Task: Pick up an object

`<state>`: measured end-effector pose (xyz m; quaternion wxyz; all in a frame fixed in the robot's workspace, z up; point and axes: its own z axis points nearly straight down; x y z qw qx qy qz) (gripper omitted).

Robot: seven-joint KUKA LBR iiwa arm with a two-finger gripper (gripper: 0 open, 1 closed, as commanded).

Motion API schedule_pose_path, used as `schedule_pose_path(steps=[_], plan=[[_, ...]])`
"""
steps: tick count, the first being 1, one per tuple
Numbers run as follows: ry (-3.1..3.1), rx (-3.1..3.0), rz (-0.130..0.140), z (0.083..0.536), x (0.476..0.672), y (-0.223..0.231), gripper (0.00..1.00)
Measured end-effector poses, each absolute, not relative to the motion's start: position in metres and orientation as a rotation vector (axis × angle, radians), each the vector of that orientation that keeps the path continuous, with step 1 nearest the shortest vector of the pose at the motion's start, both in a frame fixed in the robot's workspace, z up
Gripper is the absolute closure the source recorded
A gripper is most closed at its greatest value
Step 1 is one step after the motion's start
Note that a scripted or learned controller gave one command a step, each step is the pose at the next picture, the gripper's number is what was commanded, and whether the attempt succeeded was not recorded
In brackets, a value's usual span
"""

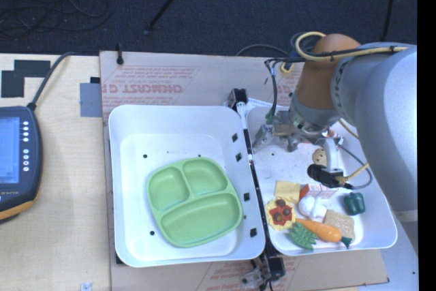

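On the left, the left bin (129, 140) holds a green plate (194, 201) with three parts, and no toy food lies on it. Next comes the right bin (381, 232), where the toy food sits in a pile near the front. There is a yellow cheese slice (287, 190), a little pizza (281, 213), a white egg (308, 204), an orange carrot (319, 230), a cracker (338, 223) and a green pepper (353, 202). All of them lie flat on the bin floor. The gripper (294, 135) is low at the back of this bin, apart from the food, and I cannot tell how it is set. So I think nothing is picked up yet, and the whole pick is left to do
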<state>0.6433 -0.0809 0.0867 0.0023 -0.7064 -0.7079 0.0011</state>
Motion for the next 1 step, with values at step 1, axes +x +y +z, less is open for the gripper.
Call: schedule_pose_path(steps=[1], plan=[[-2.231,-2.227,-0.011,0.2322,0.6466,-0.0933,0.00]])
